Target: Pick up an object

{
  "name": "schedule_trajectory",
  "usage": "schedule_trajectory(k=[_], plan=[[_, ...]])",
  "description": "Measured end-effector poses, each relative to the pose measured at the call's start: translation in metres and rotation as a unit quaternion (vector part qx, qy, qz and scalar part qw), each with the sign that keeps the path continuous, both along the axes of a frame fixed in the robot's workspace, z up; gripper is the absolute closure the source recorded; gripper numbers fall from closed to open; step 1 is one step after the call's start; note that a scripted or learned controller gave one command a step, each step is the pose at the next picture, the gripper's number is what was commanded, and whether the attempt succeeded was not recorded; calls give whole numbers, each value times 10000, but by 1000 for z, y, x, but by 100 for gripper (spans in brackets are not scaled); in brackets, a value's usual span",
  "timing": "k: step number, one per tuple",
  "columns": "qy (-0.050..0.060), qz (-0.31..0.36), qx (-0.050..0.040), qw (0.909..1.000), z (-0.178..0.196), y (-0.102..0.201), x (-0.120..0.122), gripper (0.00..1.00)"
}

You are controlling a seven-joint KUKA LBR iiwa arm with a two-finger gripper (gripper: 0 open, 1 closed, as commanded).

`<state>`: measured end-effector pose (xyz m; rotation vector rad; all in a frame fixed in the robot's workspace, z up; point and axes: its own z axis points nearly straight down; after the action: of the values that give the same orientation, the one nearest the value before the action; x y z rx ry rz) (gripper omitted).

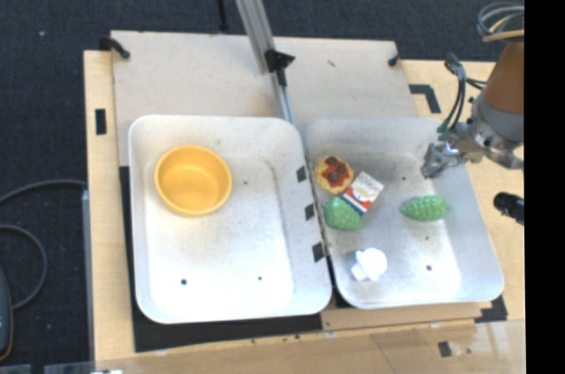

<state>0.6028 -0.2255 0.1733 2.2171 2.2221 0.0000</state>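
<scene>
The claw [435, 160] hangs over the far right part of the right white shallow bin [477, 271], and I cannot tell if it is open or closed, because it looks small and blurred from above. The nearest candidate is the green bumpy oval toy [425, 207], which lies just on the near side of the claw, on the floor of the bin, apart from the other things. Its long axis runs left to right, and its narrower end seems to point to the right. I think the risk is this: if the claw descends where it is now, it meets bare bin floor and closes on nothing. The rounded bumpy body may also roll or slip out when squeezed along its length. The other pieces cluster near the left wall of this bin: a red and yellow round toy [335, 174], a small white carton with red and blue print [364, 190], a green round toy [343, 214] and a white crumpled piece [370, 264]. A yellow plastic bowl [192, 179] sits in the left white bin [221, 297] on the desk [106, 346].
</scene>
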Motion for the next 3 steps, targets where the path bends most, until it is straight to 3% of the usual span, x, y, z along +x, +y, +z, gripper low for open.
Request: schedule_trajectory(k=[1, 2, 3], plan=[[-2, 2, -1, 10000, 58, 6, -1, 100], [-8, 12, 2, 10000, 68, 5, 0, 100], [0, 23, 14, 10000, 74, 58, 1, 100]])
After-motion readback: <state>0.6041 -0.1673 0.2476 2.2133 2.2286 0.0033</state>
